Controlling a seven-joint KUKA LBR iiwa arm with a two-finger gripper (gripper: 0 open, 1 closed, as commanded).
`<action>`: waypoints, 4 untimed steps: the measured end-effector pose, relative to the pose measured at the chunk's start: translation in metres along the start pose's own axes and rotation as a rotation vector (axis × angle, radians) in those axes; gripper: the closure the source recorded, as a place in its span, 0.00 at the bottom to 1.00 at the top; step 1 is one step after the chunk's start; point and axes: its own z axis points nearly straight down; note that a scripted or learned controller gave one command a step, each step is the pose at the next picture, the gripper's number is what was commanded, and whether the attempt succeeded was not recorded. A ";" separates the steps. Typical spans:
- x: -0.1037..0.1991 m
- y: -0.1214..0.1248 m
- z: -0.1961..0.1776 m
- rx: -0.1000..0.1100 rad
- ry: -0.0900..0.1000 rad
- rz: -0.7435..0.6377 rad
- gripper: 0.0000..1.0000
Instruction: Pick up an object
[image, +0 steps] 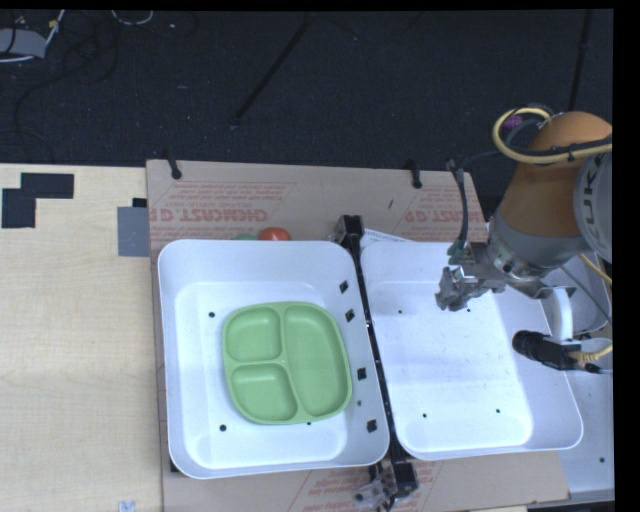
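Bins: two white bins (190, 300) side by side on cardboard sheet (300, 205) (printed lettering).
Behind: red ball (274, 235).

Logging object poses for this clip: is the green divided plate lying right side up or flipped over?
Right side up. The green divided plate lies flat in the left bin, its three compartments facing the camera with their raised dividers visible.

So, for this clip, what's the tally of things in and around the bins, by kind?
White bins: 2 (left bin, right bin)
Green divided plate: 1
Small red-orange item behind the left bin: 1
Total: 4
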 end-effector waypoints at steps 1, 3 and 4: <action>0.048 -0.013 -0.012 -0.001 0.000 0.000 1.00; 0.145 -0.028 -0.005 0.001 -0.001 0.000 1.00; 0.190 -0.039 -0.001 0.001 -0.002 0.000 1.00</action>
